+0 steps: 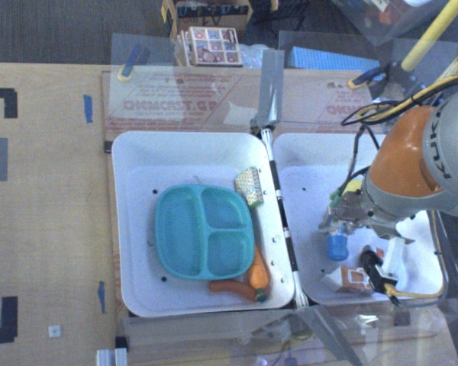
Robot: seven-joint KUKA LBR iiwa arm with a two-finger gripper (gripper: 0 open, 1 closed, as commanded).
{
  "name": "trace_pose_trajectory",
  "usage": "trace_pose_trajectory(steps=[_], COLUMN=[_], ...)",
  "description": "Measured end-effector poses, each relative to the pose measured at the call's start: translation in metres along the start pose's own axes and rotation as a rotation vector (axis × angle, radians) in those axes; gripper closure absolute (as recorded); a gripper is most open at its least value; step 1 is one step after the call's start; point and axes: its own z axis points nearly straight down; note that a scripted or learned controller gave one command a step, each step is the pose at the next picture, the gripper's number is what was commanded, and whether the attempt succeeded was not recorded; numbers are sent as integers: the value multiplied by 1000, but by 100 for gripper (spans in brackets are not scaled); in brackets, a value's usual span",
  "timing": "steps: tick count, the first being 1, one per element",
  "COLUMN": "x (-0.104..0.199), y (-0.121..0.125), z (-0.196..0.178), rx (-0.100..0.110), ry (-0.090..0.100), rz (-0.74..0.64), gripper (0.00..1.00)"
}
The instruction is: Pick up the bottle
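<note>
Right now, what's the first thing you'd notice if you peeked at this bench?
The big teal divided plate lying in the left bin, with a carrot at its lower right edge. Then the grey arm with its orange band over the right bin, its claw just above a small blue bottle.

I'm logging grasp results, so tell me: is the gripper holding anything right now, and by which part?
It cannot be told. The gripper sits directly over the blue bottle in the right bin, hiding the bottle's top.

A small blue bottle point(337, 247) stands roughly upright in the right bin point(309, 181), near its middle.
</note>
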Motion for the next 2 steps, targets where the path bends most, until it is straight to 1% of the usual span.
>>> trace_pose_trajectory(steps=[1, 2], x=[30, -29], y=[32, 51], z=[-85, -71], rx=[11, 11], ry=[0, -2], rz=[-264, -145], gripper=[100, 100])
